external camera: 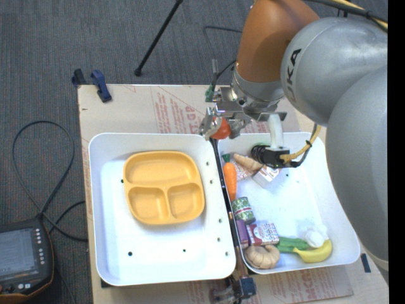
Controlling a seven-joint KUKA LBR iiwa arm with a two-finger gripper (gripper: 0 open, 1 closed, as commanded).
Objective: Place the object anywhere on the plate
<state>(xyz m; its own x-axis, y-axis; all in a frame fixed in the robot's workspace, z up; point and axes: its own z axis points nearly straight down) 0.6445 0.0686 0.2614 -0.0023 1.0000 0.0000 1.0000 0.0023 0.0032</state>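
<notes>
Cardboard-topped bench [158,103], 2 white bins [111,258] side by side, blue clamp [100,85]

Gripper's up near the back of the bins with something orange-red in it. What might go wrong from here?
1. The gripper shows only a small part of the orange-red item between its jaws; the hold may be shallow, so it could slip in transit.
2. It hangs above the divider between the bins, at the back rim, not over the plate. Released here, the item would likely miss.
3. The plate has raised dividers; a rounded item might roll off.
</notes>
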